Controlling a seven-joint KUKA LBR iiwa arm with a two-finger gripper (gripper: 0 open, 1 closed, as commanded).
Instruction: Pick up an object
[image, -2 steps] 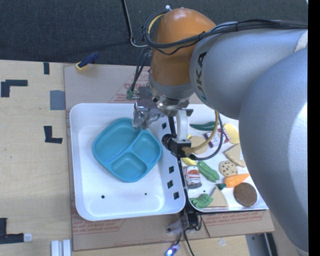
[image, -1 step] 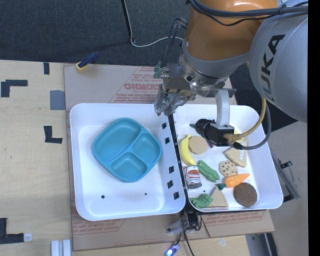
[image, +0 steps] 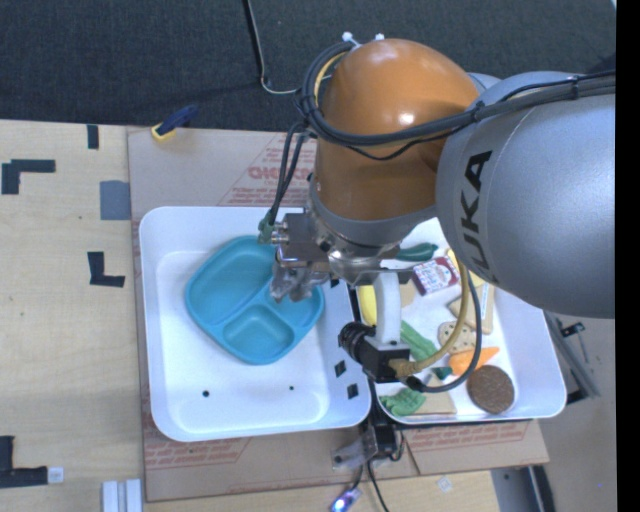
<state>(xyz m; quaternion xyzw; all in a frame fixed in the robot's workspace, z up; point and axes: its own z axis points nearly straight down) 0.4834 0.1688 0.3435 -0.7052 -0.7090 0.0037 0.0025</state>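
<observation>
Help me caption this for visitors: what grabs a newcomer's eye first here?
The arm's big orange and grey bulk fills the upper right, hanging over both bins. Under it, a blue tray lies tilted in the left bin, with the gripper at the tray's right edge. The right bin holds a jumble of small items, a brown disc among them.

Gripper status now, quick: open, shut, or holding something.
Gripper: cannot be told. It sits low over the right edge of the blue divided tray in the left bin, largely hidden under the arm.
</observation>
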